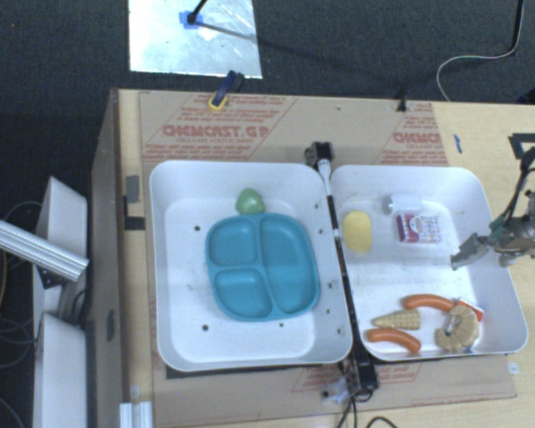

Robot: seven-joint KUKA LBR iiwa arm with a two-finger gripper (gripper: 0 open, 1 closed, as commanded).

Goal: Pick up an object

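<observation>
My gripper (471, 251) hangs over the right edge of the right bin (499, 303), reaching in from the right. Nothing shows in its grasp. To its left lies a red and white carton (418, 228), a short way apart. Further left, near the bin divider, is a yellow lemon-like toy (358, 231). Toward the front of the bin lie two orange sausages (428, 302) (393, 337), a tan cone-shaped piece (399, 319) and a beige cookie-like toy (457, 328).
The left bin (174, 239) holds a blue divided plate (262, 267) with a small green toy (249, 201) just behind it. A black clamp (321, 154) sits where the bins meet. Cables run along the bench's right side.
</observation>
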